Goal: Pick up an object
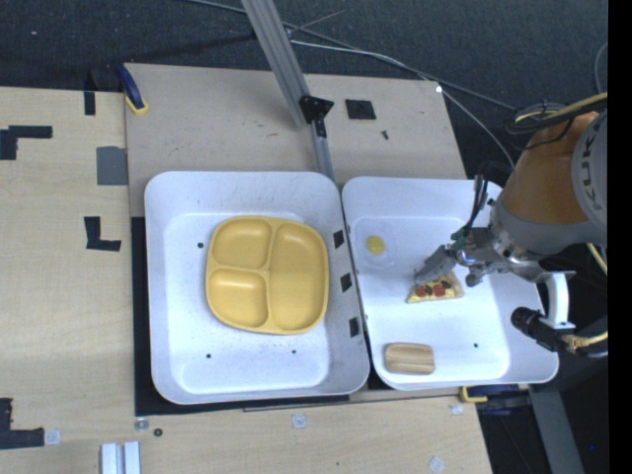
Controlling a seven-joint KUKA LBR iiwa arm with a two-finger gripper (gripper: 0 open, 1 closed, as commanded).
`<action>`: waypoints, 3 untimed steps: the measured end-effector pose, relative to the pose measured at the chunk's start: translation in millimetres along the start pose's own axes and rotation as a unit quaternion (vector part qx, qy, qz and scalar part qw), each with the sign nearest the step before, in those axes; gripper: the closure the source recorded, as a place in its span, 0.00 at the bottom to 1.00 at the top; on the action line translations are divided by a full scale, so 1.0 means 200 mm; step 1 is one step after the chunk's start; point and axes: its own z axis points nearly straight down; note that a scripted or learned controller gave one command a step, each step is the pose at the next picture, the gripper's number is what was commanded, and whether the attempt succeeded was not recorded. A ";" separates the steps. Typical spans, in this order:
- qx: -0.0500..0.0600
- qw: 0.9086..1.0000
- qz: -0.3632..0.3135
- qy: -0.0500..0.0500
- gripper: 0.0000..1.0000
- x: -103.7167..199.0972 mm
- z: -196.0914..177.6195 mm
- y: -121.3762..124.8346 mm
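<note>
The arm's grey body and orange band (553, 181) are cut off at the right edge of the view, and the gripper (434, 270) reaches in low over the right bin (395, 197); its dark fingers blur together against the wrist hardware, so whether they are spread or closed cannot be told. Their tips sit touching or just above the pizza slice (435, 290) — which of the two is not clear. That bin holds three things: the pizza slice near its middle, a small yellow round piece (375, 246) toward its left wall, and a tan bread roll (409, 357) near its front edge. The left bin (168, 265) holds one thing, a yellow divided plate (267, 274) with three compartments. A grey metal pole (281, 52) slants down from the top to the gap between the bins.
</note>
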 end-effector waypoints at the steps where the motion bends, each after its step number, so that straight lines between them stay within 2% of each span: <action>1: 0.001 1.000 0.000 0.000 0.00 0.02 0.32 -0.02; 2: -0.001 1.000 -0.001 0.001 1.00 0.02 0.25 -0.01; 3: -0.004 1.000 0.000 0.000 1.00 0.01 0.04 -0.04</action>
